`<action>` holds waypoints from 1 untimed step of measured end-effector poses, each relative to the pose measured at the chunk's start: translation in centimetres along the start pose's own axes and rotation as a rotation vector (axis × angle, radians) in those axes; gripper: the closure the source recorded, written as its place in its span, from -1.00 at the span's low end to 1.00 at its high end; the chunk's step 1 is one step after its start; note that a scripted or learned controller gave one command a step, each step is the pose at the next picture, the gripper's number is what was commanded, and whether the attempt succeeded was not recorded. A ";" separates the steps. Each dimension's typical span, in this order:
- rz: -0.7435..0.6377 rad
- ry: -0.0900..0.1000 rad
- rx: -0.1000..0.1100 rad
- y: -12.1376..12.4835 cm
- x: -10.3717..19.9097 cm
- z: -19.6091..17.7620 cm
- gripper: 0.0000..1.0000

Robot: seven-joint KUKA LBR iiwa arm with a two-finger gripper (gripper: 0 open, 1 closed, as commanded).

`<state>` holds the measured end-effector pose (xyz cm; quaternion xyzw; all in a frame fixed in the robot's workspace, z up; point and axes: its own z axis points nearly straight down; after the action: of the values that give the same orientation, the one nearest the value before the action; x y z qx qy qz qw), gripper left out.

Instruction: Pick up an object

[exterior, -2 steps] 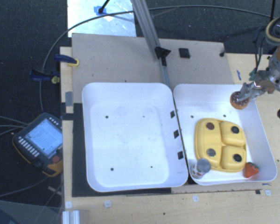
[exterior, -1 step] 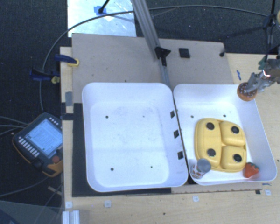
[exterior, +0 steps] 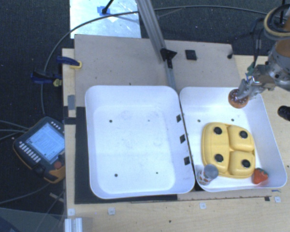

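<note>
Up by the far rim of the right shallow white bin [exterior: 273,144], the gripper [exterior: 241,96] meets a small round brownish disc [exterior: 236,101] — its grip unreadable — beyond the yellow four-compartment tray [exterior: 228,150].

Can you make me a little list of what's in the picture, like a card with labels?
left bin: white, shallow
right bin: white, holds four things
yellow tray: four sections, dark dots, in right bin
grey and white small thing: near front left corner of the tray
red and orange small thing: front right corner of right bin
brown round thing: back of right bin, right at the gripper
handheld controller: left of the bench
</note>
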<state>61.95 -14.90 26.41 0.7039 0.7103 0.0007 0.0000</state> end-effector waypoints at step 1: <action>-0.002 0.000 -0.002 1.4 5.8 0.5 1.00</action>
<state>63.27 -9.05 25.96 0.7032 0.7110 0.0015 0.0005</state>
